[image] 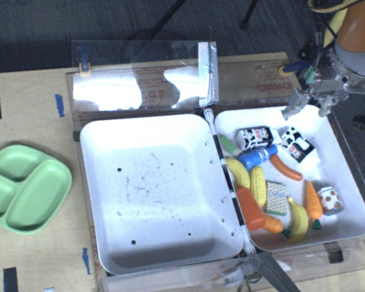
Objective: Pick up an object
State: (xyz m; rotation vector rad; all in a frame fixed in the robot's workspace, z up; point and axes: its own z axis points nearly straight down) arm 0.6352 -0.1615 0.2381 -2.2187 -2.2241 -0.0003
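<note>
The gripper (308,103) hangs at the far right corner of the right bin (349,177), above its rim, carrying nothing that can be seen; whether it is open or closed cannot be told from this angle. Beside it, the larger left bin (105,143) shows bare, scuffed plastic. A green divided plate (23,187) sits apart on the bench, at the left. Every candidate for the pick lies heaped in the right bin: an orange bottle (251,209) along the divider, an ear of corn (258,187), bananas (236,171), a blue bottle (258,157), a carrot (312,201), a sausage (286,168), then two small black-and-white cartons (253,136) nearest the tool. The crowding is the likely hazard: a descent into the pile could land astride two items and close on neither, or push rounded toys aside, while a drop near the wall risks striking the rim.
</note>
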